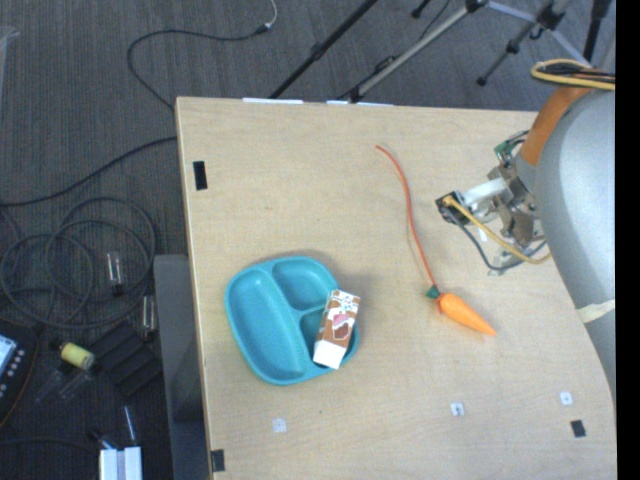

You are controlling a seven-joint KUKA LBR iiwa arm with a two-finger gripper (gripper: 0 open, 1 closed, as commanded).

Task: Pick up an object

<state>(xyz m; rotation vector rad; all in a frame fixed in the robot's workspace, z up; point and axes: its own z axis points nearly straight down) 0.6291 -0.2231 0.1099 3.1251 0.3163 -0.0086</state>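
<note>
My arm's big rounded grey shell [592, 208] carries an orange band [547, 130] above the wrist; a yellow cable [568, 67] loops over it, and thin wires [508, 255] dangle by the pale metal gripper [510, 216].

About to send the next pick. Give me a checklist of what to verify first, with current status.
1. Toy carrot lies alone on the bench top, apart from the blue divided plate: ok.
2. Thin orange cord runs from the carrot's green end across the bench; may drag: not ok.
3. Small carton rests across the plate's rim, likely tippy: not ok.
4. Arm above a target: not ok, it sits at the right edge.
5. Cord's far end free: cannot tell.
</note>
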